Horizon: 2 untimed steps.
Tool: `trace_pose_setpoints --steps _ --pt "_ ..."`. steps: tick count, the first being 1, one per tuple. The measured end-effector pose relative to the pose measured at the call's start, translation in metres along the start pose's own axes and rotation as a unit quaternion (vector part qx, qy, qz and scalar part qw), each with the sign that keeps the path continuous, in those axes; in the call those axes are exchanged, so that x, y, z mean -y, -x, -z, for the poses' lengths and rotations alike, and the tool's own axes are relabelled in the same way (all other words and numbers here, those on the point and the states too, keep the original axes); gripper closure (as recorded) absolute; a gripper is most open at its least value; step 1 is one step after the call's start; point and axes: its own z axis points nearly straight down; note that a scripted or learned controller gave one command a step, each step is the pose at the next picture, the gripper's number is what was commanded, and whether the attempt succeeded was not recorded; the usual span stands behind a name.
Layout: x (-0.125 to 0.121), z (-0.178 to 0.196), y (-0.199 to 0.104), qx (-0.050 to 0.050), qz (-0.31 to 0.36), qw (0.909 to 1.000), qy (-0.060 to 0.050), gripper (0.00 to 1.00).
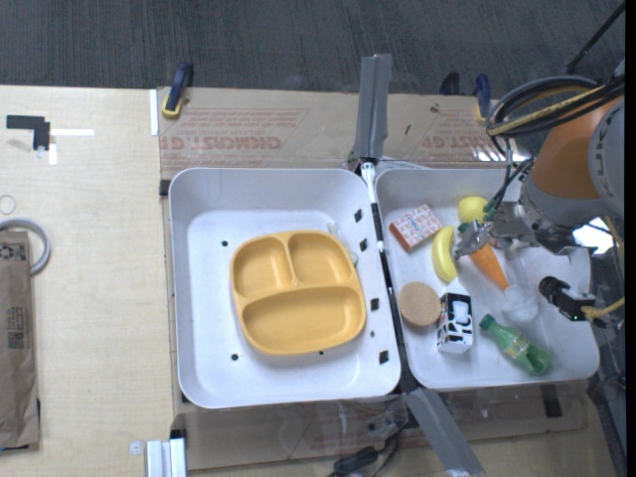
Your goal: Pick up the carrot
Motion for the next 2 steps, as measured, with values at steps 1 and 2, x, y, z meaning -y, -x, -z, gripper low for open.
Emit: trace_pose_setpoints --steps 1,2 --pt "0.000 0.009 0.001 0.000 0.000 1.0000 0.000 1.00" --pt "0.069 0.103 0.018 0.000 -0.026 0.9996 -0.002 1.00"
